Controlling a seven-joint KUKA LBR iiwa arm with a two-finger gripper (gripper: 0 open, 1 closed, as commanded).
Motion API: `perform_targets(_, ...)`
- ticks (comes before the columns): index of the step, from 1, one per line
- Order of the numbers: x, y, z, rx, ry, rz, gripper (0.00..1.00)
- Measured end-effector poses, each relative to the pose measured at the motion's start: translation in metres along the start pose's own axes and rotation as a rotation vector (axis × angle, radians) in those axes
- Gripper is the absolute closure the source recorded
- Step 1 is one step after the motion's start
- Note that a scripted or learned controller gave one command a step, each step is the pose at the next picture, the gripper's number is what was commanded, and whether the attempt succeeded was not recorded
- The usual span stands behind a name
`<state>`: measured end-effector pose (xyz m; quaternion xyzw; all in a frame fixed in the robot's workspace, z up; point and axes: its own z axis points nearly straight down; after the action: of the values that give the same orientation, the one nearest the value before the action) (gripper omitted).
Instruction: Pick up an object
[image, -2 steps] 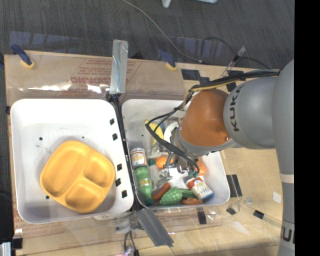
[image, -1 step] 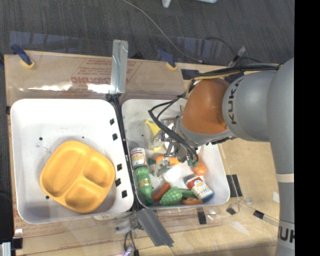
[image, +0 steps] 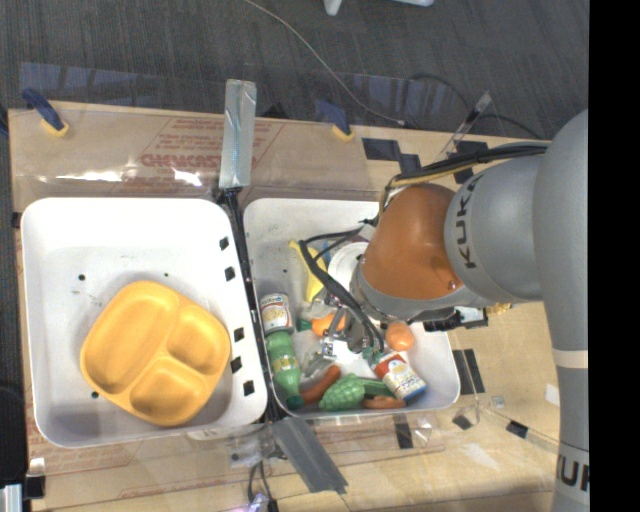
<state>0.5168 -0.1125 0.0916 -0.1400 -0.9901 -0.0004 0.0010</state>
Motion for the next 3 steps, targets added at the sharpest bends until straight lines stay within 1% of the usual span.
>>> perform_targets(1,-0.01,-0.014,0.0,0.0,-0.003,0.318,0.0)
perform_targets(2,-0.048,0.009,-0.004,0.004,-0.013,0.465,0.0)
perform_targets(3,-0.029,-0.062,0.0,0.001,0.0,0.575,0.0)
